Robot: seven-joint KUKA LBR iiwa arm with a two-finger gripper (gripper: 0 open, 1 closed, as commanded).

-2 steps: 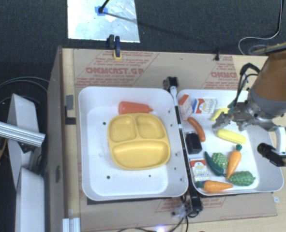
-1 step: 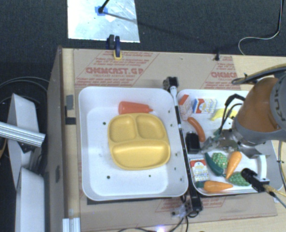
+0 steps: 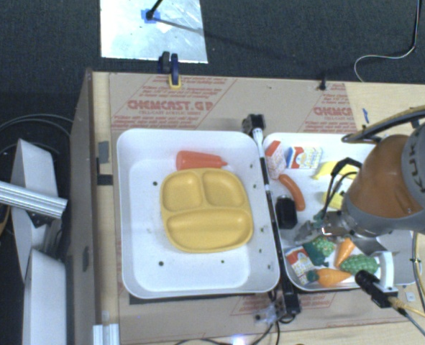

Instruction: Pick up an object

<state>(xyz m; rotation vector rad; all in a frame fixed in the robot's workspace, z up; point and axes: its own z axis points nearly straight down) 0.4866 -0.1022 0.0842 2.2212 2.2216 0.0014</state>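
Observation:
My gripper (image 3: 318,229) hangs low over the right bin (image 3: 356,139), at its left-middle part, with the arm's orange band (image 3: 382,178) just behind it. Right under and beside the gripper lie a green toy (image 3: 318,249), an orange carrot piece (image 3: 344,250) and a black object (image 3: 285,212). A red sausage (image 3: 292,190) lies a little farther back. I cannot make out anything held by the gripper.
The left bin (image 3: 144,264) holds a yellow divided plate (image 3: 206,210) and an orange carrot (image 3: 200,159) behind it. More toys crowd the right bin: a red-and-white packet (image 3: 293,156), a yellow piece (image 3: 327,169), another carrot (image 3: 333,277) and a green item (image 3: 359,264).

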